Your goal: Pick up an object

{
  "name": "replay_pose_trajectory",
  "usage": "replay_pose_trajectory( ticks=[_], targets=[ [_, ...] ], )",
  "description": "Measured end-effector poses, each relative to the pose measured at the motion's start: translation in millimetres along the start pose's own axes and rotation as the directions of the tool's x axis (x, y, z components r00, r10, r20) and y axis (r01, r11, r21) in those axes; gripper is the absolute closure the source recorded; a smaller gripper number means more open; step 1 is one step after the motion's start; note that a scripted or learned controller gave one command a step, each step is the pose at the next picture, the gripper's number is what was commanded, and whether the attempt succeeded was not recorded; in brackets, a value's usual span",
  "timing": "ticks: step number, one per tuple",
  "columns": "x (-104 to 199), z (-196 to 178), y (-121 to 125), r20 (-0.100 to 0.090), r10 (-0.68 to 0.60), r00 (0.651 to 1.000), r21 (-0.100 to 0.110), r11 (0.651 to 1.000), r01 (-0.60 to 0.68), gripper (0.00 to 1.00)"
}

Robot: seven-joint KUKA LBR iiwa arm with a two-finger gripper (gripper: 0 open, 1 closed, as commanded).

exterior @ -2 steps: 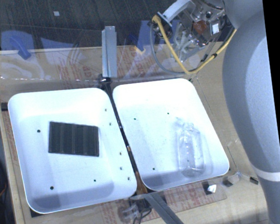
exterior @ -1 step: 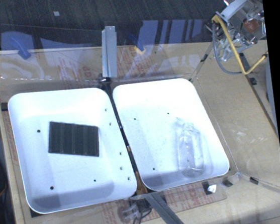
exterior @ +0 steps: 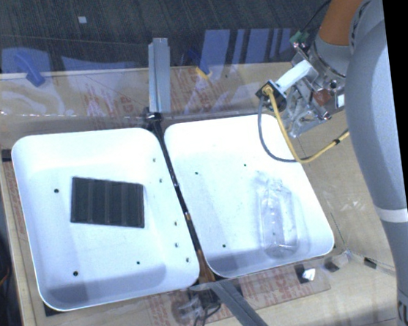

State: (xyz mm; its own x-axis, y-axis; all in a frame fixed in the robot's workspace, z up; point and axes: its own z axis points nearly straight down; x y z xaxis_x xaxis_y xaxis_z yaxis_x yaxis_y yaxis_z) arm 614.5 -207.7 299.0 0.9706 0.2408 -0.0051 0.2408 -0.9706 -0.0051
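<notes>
The gripper (exterior: 302, 106) is sitting in the upper right of the frame, just past the top right corner of the right bin (exterior: 217, 146) and over the desk (exterior: 341, 201) rather than over the bin floor. It is showing as a tangle of pale metal parts, a white block and small fittings, and whether it is spread or closed cannot be told from this slant. Nothing is visibly lying between its parts, and it is not touching any object in the bins. A yellow cable (exterior: 285, 130) is looping down from it and out over the bin's upper right rim before curving back towards the arm (exterior: 377, 100), which is filling the right side of the frame, grey with an orange band at the very top.

A clear plastic bottle (exterior: 275, 216) is lying on its side in the lower right part of the right bin, well apart from the gripper. Its long axis is running nearly up and down the frame, leaning only slightly; the narrower end is pointing towards the top of the frame and the broader end is resting near the bin's lower rim.

In the left bin (exterior: 43, 237), a dark flat ribbed rectangle (exterior: 107, 201) is lying left of centre, its long side tilted a little, dropping towards the right of the frame.
</notes>
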Motion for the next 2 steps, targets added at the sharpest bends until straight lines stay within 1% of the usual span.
replay_pose_trajectory(
  ticks=[1, 2],
  targets=[
    [29.3, -143.3, -62.7, -0.007, 0.034, 0.999, -0.005, 0.999, -0.034, 1.00],
    [20.3, -142.2, 7.5, -0.004, -0.013, 1.000, -0.004, 1.000, 0.013, 1.00]
  ],
)
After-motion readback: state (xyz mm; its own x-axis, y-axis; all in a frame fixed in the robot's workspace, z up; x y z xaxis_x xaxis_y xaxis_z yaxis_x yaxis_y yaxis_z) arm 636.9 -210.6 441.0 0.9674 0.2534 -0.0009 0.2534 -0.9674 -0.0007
